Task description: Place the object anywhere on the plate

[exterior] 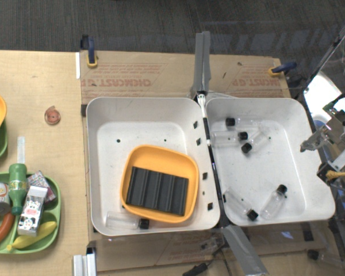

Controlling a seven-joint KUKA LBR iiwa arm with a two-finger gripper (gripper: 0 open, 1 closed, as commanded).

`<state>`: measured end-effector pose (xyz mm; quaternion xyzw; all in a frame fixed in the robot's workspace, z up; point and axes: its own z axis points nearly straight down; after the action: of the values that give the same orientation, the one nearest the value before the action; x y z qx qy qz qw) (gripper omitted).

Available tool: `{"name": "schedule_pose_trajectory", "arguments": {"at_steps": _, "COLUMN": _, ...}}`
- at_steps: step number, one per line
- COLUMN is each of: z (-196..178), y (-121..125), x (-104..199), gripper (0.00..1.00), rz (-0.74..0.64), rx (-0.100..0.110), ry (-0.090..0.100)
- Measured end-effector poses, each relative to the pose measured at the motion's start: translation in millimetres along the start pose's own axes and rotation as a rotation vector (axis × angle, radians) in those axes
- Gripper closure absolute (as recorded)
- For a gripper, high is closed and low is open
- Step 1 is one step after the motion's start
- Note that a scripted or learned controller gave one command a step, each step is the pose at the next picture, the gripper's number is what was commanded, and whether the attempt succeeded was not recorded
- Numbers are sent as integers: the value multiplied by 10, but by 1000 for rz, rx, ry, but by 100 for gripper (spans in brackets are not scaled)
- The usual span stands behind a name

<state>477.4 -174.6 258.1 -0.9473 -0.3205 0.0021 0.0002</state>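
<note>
Two white bins on a wooden surface; plate in left bin, clear vials in both.

Left bin: orange plate bearing a black ribbed block; one clear black-capped vial lies off the plate, just beside its near edge, against the bin's front wall. Right bin: several clear black-capped vials, scattered. End effector at the right bin's right rim; whether wide or narrow cannot be told. Left of bins: green tray of toy food.
</note>
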Motion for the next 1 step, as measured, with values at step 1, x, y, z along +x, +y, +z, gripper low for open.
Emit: {"name": "schedule_pose_trajectory", "arguments": {"at_steps": 1, "z": -520, "y": 185, "x": -143, "gripper": 0, "rz": 145, "rx": 0, "ry": -1}}
